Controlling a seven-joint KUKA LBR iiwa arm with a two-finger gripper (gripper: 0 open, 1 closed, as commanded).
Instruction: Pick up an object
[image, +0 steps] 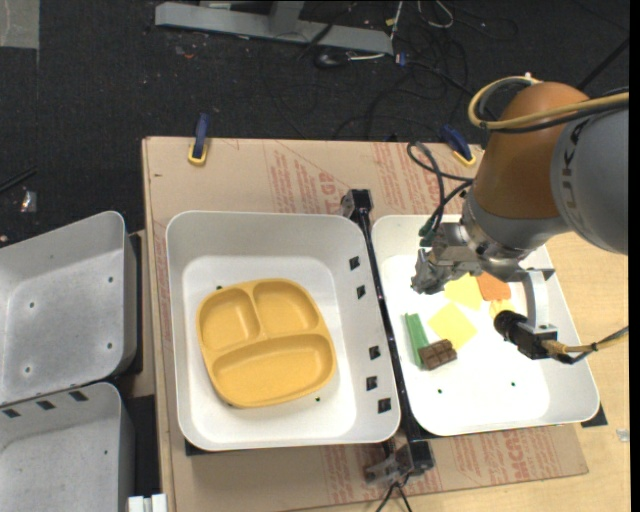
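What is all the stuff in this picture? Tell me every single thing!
left bin: 1, white, on the board
right bin: 1, white, beside the left bin
plate: 1, yellow, three sections, in the left bin
stick: 1, green, in the right bin by its left wall
block: 1, brown, next to the stick
squares: 2, yellow, middle of the right bin
flat piece: 1, orange, beside the farther square
clamps: 2, blue, on the board's far edge
trays: 2, white, far left, off the board
board: 1, tan, under both bins
arm: 1, grey and orange, coming from the right
tool: 1, dark, over the right bin
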